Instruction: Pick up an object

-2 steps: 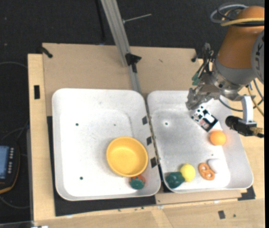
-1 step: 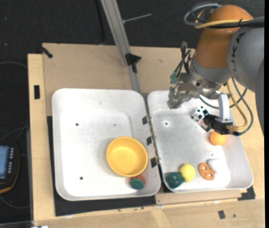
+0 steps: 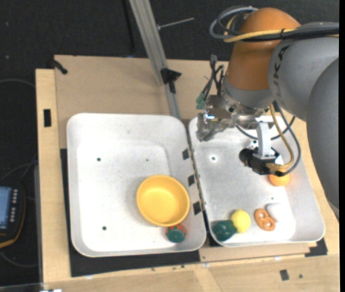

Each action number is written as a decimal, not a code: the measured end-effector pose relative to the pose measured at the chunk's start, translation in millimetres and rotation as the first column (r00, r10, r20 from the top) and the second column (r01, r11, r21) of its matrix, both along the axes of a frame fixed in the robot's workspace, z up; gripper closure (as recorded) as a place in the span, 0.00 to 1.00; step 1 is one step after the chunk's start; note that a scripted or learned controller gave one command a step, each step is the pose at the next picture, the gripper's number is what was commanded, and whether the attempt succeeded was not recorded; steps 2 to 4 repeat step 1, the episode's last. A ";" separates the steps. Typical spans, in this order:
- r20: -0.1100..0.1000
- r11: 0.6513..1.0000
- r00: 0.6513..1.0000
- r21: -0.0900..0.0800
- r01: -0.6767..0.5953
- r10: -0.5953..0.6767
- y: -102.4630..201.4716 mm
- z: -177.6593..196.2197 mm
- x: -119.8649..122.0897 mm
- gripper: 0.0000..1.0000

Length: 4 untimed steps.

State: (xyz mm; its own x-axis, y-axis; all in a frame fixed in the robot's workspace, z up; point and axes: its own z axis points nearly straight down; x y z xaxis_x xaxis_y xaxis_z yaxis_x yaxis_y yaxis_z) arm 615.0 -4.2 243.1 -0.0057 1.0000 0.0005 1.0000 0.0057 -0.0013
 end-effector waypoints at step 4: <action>0.003 1.000 1.000 0.001 -0.002 0.002 63.2 -0.9 7.3 1.00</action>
